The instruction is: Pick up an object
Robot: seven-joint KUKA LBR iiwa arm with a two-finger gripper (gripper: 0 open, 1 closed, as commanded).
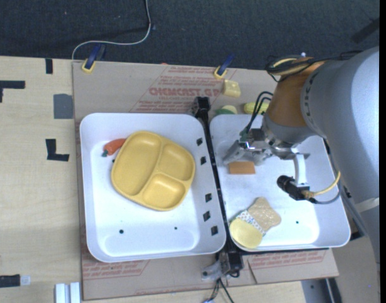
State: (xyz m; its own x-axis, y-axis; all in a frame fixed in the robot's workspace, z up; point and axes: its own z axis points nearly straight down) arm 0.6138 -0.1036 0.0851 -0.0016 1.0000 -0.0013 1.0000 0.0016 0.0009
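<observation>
My gripper point(245, 154) hangs low over the upper left part of the right bin point(325, 232), at the end of the grey arm with its orange band. Its fingers stand open, with nothing between them. An orange-brown flat block point(242, 168) lies on the bin floor just beneath and in front of the fingertips, close to them. A tan and yellow rounded object point(256, 222) rests near the bin's front left corner. In the left bin point(98, 232), a yellow divided plate point(153, 170) lies with a small orange carrot-like piece point(114, 146) beside its upper left edge.
A small green item point(227, 110) and a yellow item point(251, 108) sit at the right bin's far rim. A yellow block point(231, 88) lies on the cardboard behind it. A black divider point(210, 169) runs between the bins. The arm's cable and black connector point(292, 187) hang over the right bin.
</observation>
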